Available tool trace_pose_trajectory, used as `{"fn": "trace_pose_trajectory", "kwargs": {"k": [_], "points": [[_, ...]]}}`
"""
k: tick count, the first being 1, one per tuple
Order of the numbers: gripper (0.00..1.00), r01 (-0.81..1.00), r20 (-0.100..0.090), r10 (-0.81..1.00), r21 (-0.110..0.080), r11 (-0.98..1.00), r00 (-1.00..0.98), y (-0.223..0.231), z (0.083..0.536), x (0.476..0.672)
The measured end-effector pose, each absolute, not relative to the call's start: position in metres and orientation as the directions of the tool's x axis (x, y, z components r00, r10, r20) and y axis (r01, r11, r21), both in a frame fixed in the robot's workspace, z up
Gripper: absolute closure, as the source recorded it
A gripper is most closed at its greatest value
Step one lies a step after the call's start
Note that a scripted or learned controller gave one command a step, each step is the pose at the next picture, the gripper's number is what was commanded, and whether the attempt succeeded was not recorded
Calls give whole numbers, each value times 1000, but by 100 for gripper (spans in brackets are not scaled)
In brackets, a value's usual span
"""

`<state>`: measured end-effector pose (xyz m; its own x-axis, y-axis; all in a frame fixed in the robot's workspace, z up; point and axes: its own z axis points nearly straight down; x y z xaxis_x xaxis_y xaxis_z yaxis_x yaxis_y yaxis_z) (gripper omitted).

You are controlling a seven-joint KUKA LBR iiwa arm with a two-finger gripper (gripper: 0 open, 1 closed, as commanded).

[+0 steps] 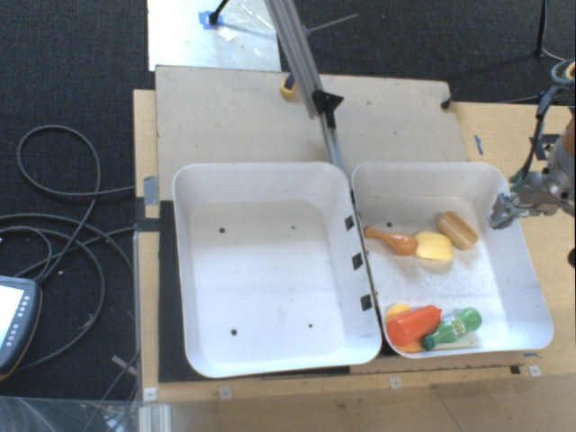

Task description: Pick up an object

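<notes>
The right bin (513, 268) holds several toy foods. A brown bread roll (457, 229) lies near its back right, beside a yellow piece (435, 247) and an orange spoon-shaped piece (393, 239). At the front lie a red pepper (414, 320) over a yellow-orange item (399, 314) and a green bottle (454, 328). My gripper (502, 211) hangs at the right bin's far right rim, to the right of the bread roll, with nothing seen between its fingers.
The left bin (261, 268) stands beside the right one, with black clips (357, 261) on the shared wall. A slanted metal pole (301, 52) crosses the back. Cables and a tablet (13, 318) lie on the floor at left.
</notes>
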<state>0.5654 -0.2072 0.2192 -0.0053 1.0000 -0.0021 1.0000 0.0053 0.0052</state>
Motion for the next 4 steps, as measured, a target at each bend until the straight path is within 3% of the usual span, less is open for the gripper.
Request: {"fn": "trace_pose_trajectory", "kwargs": {"k": [3, 4], "points": [[100, 1000, 2, 1000, 3, 12, -12, -54, 231, 564], [100, 1000, 3, 1000, -1, 12, -12, 4, 223, 553]]}}
